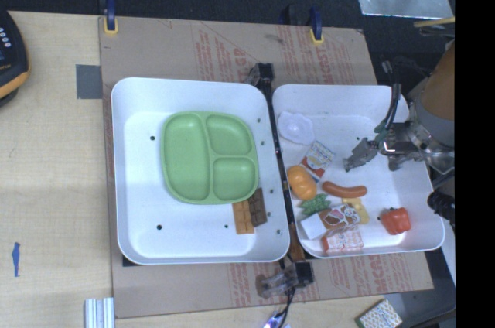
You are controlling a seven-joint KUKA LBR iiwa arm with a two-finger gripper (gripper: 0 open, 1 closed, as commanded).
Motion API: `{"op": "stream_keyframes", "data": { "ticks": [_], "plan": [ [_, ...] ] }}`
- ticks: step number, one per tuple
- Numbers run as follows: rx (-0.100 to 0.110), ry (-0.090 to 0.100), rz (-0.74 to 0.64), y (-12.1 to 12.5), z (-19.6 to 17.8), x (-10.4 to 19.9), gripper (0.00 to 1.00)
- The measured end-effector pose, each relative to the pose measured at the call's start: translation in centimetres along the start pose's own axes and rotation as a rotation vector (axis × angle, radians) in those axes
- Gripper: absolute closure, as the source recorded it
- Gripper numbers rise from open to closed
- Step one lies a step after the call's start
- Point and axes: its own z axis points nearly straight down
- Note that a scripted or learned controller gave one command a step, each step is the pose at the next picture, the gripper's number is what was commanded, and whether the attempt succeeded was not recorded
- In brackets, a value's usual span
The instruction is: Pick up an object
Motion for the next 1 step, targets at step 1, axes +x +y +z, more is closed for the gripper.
{"op": "stream_keyframes", "data": {
  "ticks": [1],
  "plan": [
    [0.005,0.000,0.005,-3.12,7.83,1.88,0.00]
  ]
}}
